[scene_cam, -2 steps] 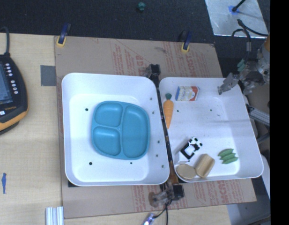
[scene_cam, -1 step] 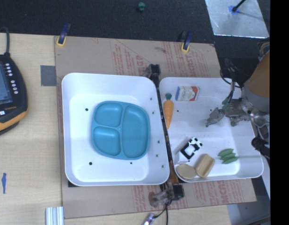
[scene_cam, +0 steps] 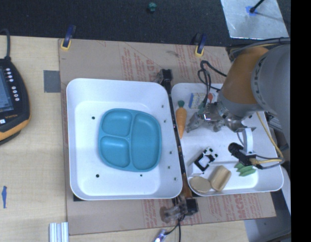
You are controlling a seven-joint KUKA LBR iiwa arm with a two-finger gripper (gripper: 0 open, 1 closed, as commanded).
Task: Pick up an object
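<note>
Above right bin (scene_cam: 266, 185), hand (scene_cam: 208, 116) near carrot (scene_cam: 181, 119), grip state unclear; no legible writing.

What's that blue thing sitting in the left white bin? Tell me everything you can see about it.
It is a light blue plastic divided plate with rounded corners, seemingly moulded in one piece. Raised ridges split it into three compartments: two smaller ones on the left, one above the other, and a long one on the right. It lies flat and face up near the middle of the left shallow white bin, resting on the bin's floor. Its compartments hold nothing, and nothing else touches it.
</note>
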